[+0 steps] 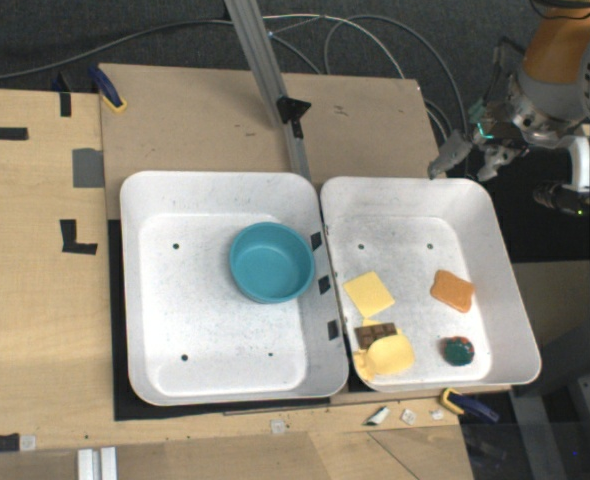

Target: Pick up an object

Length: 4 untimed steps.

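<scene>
Fingers spread apart and gripping nothing, I'm hovering beyond the right bin's far corner, sizing up the orange block since it's sitting apart from the yellow pieces, leaving room.

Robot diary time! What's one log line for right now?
gripper: open, above right bin's far rim | holding: nothing | blue bowl: left bin
</scene>
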Tool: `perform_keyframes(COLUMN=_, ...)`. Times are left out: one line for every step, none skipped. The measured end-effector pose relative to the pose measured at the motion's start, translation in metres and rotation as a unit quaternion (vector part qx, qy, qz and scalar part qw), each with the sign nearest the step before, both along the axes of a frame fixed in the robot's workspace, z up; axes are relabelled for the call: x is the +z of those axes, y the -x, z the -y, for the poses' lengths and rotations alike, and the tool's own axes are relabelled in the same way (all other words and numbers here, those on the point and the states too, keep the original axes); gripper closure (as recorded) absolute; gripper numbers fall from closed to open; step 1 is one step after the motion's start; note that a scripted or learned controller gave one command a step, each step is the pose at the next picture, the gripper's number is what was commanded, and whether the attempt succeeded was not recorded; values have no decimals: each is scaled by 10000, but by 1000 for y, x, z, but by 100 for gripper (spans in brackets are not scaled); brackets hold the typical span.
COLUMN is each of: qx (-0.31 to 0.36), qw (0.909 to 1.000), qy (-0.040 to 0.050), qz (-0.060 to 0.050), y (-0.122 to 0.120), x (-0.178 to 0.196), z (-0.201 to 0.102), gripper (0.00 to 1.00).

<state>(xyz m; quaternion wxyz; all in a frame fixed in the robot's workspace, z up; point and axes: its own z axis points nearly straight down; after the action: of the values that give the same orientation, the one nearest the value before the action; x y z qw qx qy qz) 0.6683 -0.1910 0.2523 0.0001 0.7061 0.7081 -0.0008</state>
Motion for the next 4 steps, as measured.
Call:
perform_keyframes(qx=-1, qw=10000, qy=1, qz=-3, y=0, x=0, z=0, gripper=0)
perform_keyframes(qx=-6, qw=10000, qy=-7, qz=-31, y=11, x=-58, z=0, gripper=0)
perform_keyframes(qx=-8, qw=10000, qy=-3, qz=-27, y=10, x=-106, z=7, gripper=0)
perform_keyframes(qx=-1, qw=10000, qy=-6, qz=-31, y=12, x=-161, z=6, gripper=0)
